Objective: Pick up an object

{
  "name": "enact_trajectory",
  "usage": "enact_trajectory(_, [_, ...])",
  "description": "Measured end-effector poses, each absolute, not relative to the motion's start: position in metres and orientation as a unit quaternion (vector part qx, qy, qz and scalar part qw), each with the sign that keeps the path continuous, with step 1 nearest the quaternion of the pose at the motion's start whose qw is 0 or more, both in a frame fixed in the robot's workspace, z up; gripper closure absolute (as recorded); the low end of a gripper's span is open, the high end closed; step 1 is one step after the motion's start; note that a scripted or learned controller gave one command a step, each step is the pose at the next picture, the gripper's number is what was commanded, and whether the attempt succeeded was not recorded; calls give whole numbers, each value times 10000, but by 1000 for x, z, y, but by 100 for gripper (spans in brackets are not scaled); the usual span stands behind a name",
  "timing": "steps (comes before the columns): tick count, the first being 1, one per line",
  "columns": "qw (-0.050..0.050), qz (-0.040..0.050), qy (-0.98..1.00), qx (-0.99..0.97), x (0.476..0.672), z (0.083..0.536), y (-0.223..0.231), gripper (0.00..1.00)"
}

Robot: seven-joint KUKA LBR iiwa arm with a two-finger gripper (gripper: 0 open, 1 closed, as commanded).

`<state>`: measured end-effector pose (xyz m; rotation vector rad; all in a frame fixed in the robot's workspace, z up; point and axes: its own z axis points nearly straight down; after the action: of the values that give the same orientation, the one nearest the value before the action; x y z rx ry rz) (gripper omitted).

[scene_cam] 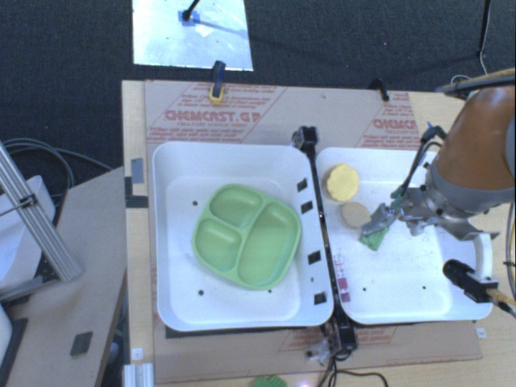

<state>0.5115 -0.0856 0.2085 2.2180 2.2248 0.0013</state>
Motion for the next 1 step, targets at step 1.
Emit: enact_trajectory(1, [22,1,7061,7081,550,127,-165,0])
